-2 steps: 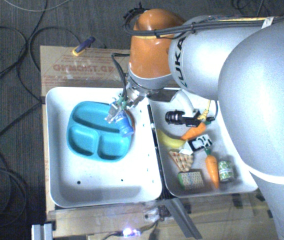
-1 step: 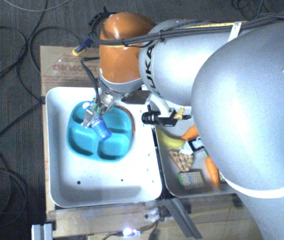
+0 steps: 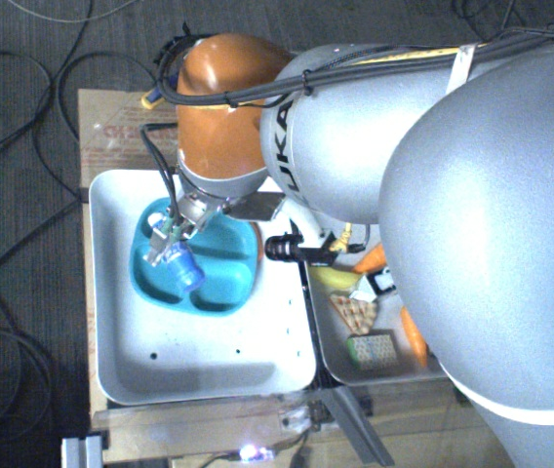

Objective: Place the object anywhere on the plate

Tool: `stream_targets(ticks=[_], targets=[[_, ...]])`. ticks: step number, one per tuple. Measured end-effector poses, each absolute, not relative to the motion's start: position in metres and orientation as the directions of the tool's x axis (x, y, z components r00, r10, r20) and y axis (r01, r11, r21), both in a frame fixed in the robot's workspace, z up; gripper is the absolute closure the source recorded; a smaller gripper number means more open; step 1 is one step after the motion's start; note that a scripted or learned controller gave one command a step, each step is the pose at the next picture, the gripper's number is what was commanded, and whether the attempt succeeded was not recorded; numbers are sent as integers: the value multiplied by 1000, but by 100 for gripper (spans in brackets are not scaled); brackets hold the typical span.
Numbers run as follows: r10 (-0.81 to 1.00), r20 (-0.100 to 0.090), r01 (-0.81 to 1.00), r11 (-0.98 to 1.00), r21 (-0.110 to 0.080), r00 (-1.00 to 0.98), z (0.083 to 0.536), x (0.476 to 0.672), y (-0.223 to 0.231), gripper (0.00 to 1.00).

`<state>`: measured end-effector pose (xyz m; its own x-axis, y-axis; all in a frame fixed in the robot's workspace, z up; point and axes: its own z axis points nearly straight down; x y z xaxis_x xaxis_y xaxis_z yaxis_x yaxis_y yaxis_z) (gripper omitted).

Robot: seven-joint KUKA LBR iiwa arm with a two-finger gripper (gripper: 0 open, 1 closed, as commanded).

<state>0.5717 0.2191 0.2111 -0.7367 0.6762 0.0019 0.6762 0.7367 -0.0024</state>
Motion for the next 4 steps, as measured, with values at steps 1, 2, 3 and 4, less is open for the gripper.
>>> stream_targets(ticks=[1,2,3,4], targets=[[677,2,677,736,-2,-736,211,572,219,0],[677,2,677,736,-2,-736,211,572,219,0],[677,2,677,736,-2,-736,211,572,219,0],[677,2,677,736,-2,-736,211,572,219,0]])
